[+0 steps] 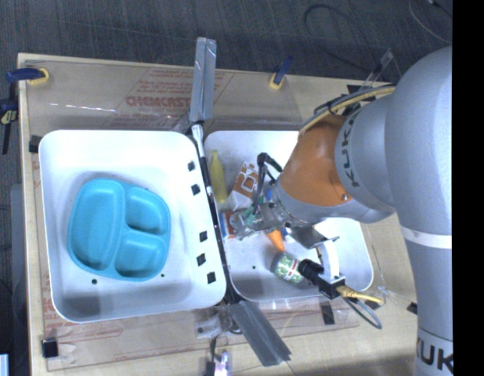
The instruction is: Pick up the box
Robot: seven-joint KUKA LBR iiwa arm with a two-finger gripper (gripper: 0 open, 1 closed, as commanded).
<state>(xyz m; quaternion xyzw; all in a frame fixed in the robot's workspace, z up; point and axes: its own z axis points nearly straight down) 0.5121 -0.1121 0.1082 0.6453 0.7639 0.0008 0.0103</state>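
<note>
A small box (pixel 245 180) with brown and white print lies in the right bin (pixel 359 266), toward its upper left. My gripper (pixel 253 218) hangs low just below the box, beside the bin's left wall, under the orange wrist band. The arm's bulk covers the bin's upper right part. Nothing is visibly held between the fingers.
A yellow banana-like item (pixel 218 177) lies along the right bin's left wall. A green bottle (pixel 290 266) and a small orange object (pixel 277 240) lie below the gripper. The left bin (pixel 62 163) holds a blue divided plate (pixel 119 228).
</note>
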